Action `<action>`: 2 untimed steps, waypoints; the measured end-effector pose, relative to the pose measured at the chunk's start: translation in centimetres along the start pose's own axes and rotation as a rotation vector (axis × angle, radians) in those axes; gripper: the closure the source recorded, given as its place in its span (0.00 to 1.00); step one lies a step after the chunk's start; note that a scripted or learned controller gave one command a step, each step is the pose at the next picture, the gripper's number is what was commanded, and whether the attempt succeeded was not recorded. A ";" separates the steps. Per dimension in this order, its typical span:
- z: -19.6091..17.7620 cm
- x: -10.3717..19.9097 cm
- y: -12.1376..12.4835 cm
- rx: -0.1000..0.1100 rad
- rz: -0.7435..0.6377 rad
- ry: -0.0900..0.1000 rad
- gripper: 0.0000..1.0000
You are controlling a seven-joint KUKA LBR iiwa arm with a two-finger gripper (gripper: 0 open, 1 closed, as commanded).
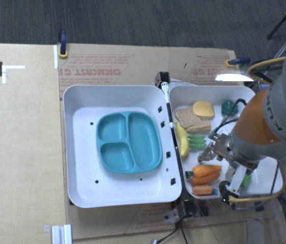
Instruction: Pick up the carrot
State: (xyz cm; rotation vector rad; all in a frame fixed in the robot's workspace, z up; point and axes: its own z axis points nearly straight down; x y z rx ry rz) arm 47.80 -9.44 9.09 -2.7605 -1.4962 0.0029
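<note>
At the near end of the right white bin (280, 174), the orange plastic carrot (206, 173) lies just beside the arm's metal claw (215, 154); whether that claw is wide or narrow cannot be told. Farther left, a teal divided plate (129, 142) sits in the left bin (76, 151).

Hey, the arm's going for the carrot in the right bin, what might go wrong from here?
The carrot lies packed among other toy food: a second orange piece just below it and green beans above, so the gripper may grab or nudge a neighbour. It also sits near the bin wall, leaving little room.
</note>
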 end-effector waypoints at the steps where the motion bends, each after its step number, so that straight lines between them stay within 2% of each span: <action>1: 0.0 -0.1 0.0 0.000 0.026 0.001 0.00; 2: -0.1 0.0 0.0 -0.001 0.196 0.002 0.00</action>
